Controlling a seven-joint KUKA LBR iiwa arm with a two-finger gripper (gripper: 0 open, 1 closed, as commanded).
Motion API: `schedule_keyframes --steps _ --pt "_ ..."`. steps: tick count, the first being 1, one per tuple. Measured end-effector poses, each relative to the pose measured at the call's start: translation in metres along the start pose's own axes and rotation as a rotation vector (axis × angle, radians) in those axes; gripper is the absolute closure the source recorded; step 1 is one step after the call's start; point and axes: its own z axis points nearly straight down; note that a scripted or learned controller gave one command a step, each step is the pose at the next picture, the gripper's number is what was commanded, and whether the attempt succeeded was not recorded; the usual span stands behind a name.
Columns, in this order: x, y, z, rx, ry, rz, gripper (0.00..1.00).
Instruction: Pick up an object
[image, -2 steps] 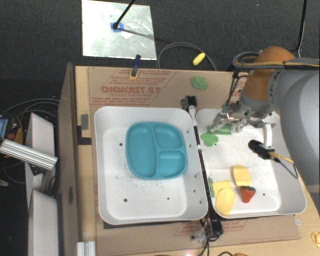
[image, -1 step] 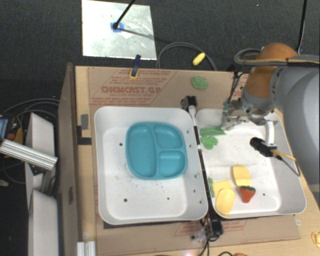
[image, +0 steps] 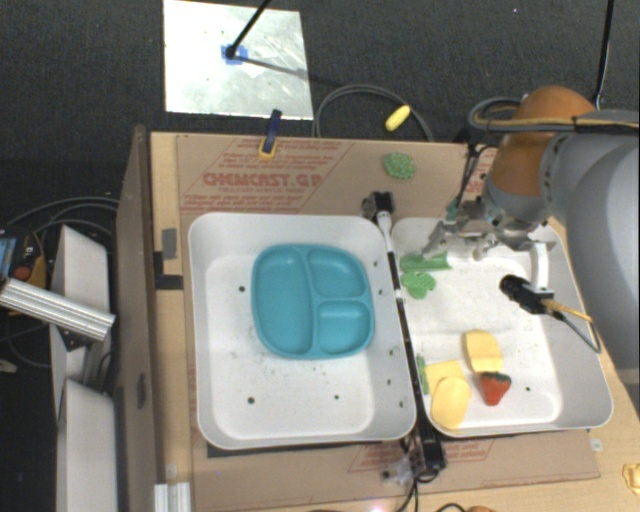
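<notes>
Hovering at twelve o'clock of the right white bin (image: 580, 400), jaws (image: 462, 236) indistinct, grip impossible to tell. Small green leafy plastic toy (image: 418, 278) just below at six o'clock; best descending straight, centred over it.

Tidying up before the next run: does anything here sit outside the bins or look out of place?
Yes. A small green round piece lies on the cardboard behind the bins, and a yellow piece lies farther back on the dark floor by a cable. The blue divided plate sits flat in the left bin.
</notes>
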Motion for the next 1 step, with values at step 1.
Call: schedule_keyframes --steps 1 --pt "0.0316 -0.0012 0.0127 0.004 0.004 0.0 0.0"
